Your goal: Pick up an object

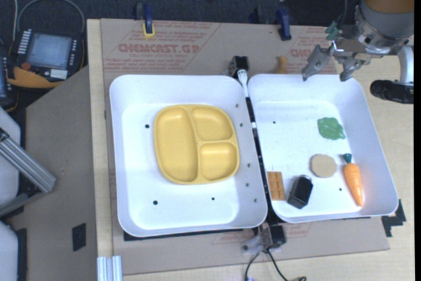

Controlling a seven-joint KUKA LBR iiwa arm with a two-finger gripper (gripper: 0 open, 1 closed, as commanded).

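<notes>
**Above the right bin's far rim, our fingers are hanging spread and empty**

Over the far edge of the right bin (368, 108), we are holding our gripper (327, 70) with its two fingers splayed wide apart and nothing between them. The grey wrist and orange band are rising out of view beyond that same edge.

Inside the right bin, well apart from the gripper, we are seeing five small things. A green leafy piece (331, 128) is lying toward the bin's right wall. Nearer the bin's front rim, a round tan disc (323, 166) is sitting just beside an orange carrot (354, 182) with a small green top. A black block (300, 192) is resting tilted close to the front rim, and a brown wafer-like bar (276, 185) is lying against the bin's left wall.

Left of the right bin, the other white bin (131, 141) is holding a yellow divided plate (196, 143).
</notes>
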